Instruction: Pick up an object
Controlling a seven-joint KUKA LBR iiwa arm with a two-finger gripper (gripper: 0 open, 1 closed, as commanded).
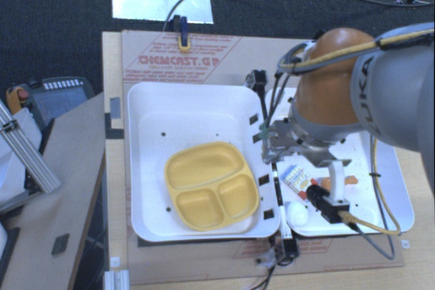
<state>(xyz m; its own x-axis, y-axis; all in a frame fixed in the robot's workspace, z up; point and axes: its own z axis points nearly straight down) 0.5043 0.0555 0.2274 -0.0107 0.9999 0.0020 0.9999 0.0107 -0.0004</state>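
While a white ball (297, 214) sits at the near edge of the right bin (399, 204), a small printed packet (296, 176) and an orange piece (325, 183) lie just behind it, close by the arm's gripper (285, 148), whose grip cannot be made out from above. A yellow divided tray (212, 185) lies in the near half of the left bin (149, 119); red-lettered cardboard (204, 51) lies beyond.

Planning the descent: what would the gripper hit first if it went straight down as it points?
Probably the floor of the right bin near its left wall, just beside the small packet. The exact spot under the gripper is hidden.
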